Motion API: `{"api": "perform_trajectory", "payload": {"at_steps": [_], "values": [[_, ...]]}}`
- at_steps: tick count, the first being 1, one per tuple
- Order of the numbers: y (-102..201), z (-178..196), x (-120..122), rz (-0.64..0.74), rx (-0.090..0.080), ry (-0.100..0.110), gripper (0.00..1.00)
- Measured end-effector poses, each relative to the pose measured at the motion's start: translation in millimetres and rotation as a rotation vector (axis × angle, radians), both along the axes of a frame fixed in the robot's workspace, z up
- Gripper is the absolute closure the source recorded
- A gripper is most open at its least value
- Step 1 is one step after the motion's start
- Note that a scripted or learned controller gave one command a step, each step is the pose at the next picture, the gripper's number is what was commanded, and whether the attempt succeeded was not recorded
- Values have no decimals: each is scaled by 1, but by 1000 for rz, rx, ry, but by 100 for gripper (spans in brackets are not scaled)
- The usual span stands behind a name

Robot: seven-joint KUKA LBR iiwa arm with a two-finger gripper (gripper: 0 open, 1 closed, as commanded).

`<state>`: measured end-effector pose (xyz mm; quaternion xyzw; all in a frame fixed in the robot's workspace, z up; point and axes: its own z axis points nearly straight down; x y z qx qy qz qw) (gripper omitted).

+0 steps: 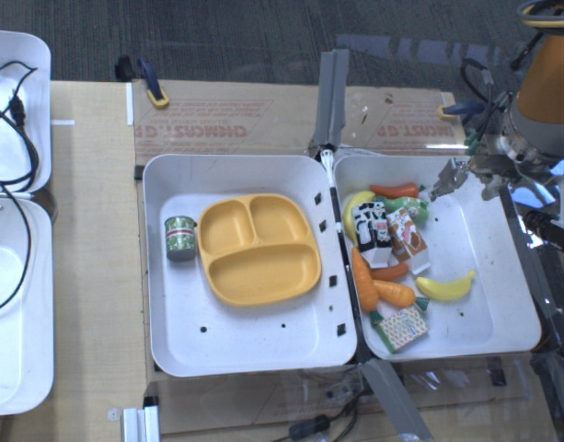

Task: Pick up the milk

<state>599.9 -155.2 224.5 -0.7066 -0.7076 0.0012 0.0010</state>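
The hand (459,177) hangs over the top of the right bin (502,334), fingers spread and holding nothing, apart from the milk (371,225) among the toy food.

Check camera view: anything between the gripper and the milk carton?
In the camera view, a small orange-brown carton and an orange carrot lie between the gripper and the cow-patterned milk carton.

Milk (371,223) hemmed by carrot (363,282), banana (353,204)
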Motion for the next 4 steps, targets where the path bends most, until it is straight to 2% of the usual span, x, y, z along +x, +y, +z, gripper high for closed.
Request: {"api": "perform_trajectory", "payload": {"at_steps": [1,2,3,4], "values": [[46,10,49,136,-1,-3,0],[44,-101,8,87,-5,-3,0],[44,-93,8,84,-2,-2,100],[105,24,-20,20,-1,-1,100]]}}
